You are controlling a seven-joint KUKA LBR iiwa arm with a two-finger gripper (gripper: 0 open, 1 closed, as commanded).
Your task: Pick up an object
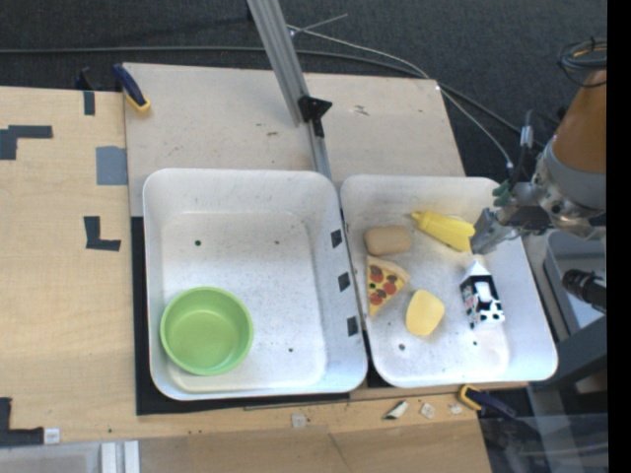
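1. The arm (582, 156) comes in from the right edge of the view, its orange band high on the right and its grey wrist bent down and leftward over the right rim of the right bin (523, 358).
2. The gripper (485, 236) is a dark tip hanging over the right part of that bin, pointing down and to the left. How far it is open cannot be told at this size, and nothing can be seen between its fingers.
3. Just left of the tip lies a yellow mustard bottle (446, 230) on its side. Its long axis runs from upper left to lower right, with the narrow nozzle end toward the upper left and the broad end nearest the gripper.
4. Just below the tip lies a black-and-white cow-patterned carton (481, 301), its long axis running roughly up and down in the view. Any print on it is too small to read.
5. Farther left in the same bin are a tan bread roll (387, 239), a pizza slice (384, 284) with its point toward the lower left, and a yellow rounded piece (425, 313).
6. The left bin (237, 190) holds a green bowl (206, 330) in its lower left corner, upright, well apart from the gripper.
7. A grey metal bar (286, 57) slants down from the top of the view toward the gap between the two bins.
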